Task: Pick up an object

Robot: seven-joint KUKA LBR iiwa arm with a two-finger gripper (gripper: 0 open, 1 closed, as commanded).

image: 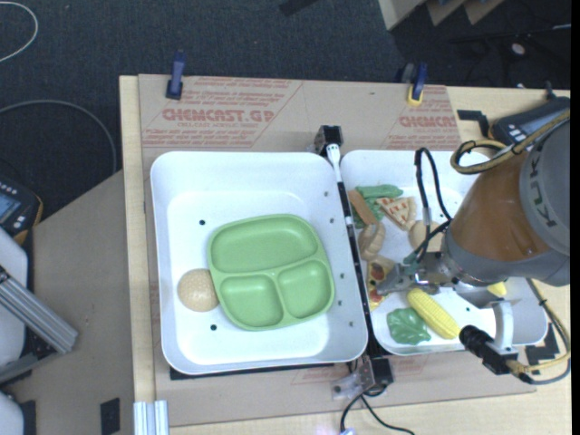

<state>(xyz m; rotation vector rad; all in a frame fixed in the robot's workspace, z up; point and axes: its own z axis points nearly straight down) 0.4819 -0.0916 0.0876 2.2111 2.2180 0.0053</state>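
The right bin (362, 166) holds several toy foods. A green pea pod (379, 191) and a pizza slice (395, 210) lie near its far side, with a brown bread piece (363, 208) and a tan piece (372, 237) beside them. A yellow corn cob (433, 312) and a green leafy piece (407, 326) lie near the front. My gripper (397, 282) is low in this bin, just above the corn and beside a small brown-orange piece (380, 269). The arm's body hides the bin's right half.
The left bin (172, 243) holds a green divided plate (270, 269) and a round tan bun (196, 290) at the plate's left. Black cables (426, 188) loop over the right bin's far side. A black divider (346, 220) runs between the bins.
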